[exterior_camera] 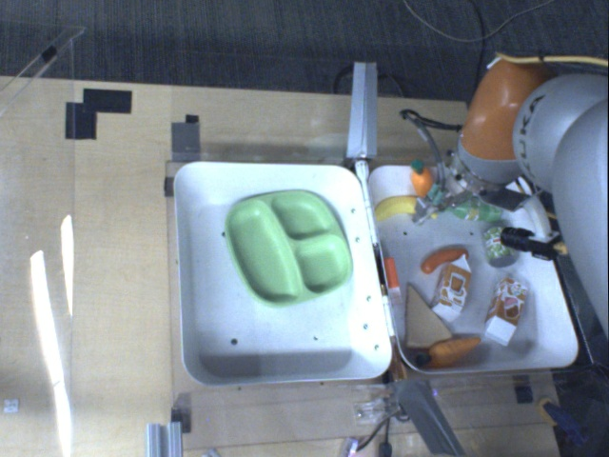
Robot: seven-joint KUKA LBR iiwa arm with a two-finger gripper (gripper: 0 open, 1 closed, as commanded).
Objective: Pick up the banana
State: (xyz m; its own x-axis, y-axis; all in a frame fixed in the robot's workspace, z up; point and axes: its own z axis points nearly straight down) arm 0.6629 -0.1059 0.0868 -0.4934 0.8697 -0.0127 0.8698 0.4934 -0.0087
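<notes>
The banana (395, 207) lies in the far left corner of the right bin (561, 346), against its rim. The tool (433, 203) sits just beside the banana's right end; whether it is apart or together cannot be told. The left bin (205, 350) holds a green divided tray (287, 244). Both bins rest on a pale wooden bench (105, 284), with dark carpet (209, 17) and a looping cable (476, 12) beyond.

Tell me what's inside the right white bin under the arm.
Right white bin holds a yellow banana, a sausage, a carrot and small packets. The arm covers its far corner.
</notes>
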